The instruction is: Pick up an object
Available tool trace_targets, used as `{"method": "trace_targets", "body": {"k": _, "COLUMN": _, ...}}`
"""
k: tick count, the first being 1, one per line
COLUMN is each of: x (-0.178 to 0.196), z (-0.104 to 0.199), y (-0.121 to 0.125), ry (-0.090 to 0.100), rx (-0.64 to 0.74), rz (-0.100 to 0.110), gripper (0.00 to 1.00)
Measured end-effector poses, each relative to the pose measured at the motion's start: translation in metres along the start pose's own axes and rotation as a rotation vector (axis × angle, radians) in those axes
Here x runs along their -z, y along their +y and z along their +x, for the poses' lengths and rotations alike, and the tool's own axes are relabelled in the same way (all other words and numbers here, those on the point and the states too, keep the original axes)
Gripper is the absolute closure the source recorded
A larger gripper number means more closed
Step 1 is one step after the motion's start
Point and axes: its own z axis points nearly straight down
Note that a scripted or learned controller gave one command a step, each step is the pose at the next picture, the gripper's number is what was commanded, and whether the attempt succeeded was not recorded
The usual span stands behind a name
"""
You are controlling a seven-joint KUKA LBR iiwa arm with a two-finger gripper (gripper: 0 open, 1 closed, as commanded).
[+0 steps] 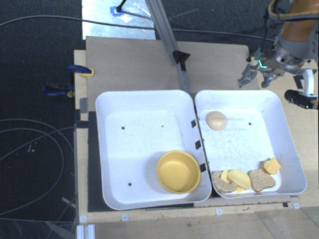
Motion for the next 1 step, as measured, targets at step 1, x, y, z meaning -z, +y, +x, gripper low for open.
{"method": "trace_targets", "body": {"k": 1, "x": 0.0010, "z": 0.0000, "y": 0.0003, "ry": 0.000, "rx": 0.000, "rz": -0.001, "gripper": 0.00}}
